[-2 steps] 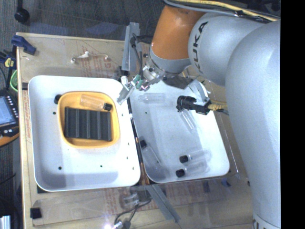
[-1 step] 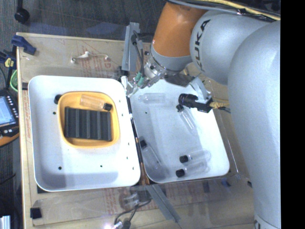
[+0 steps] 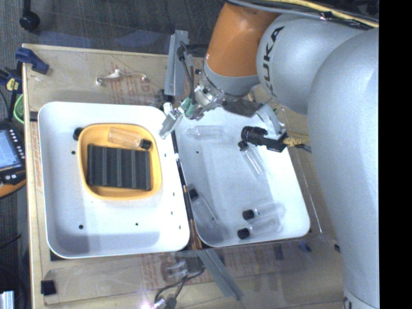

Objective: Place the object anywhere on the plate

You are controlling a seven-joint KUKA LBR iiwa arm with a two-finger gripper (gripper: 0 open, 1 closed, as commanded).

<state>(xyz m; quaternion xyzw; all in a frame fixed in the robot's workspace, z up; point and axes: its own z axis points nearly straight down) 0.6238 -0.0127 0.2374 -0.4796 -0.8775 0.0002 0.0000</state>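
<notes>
Clear vial lying on yellow plate near its far rim, left bin; gripper hovering over bins' shared edge, grip state unclear; perhaps more vials crowding right bin's near edge

The scene is evenly and fairly brightly lit from above. The two white bins reflect strongly and come close to washing out, the left one palest along its near rim. Soft shadows lie inside the left bin beside the yellow plate and along the divide between the bins. The grey arm shows a broad, mild sheen on its curved casing, and its orange band glows warmly. The clear vials in the right bin are hard to make out against the white. The floor beyond the table's far edge is dim. Detail is slightly soft and grainy throughout.
</notes>
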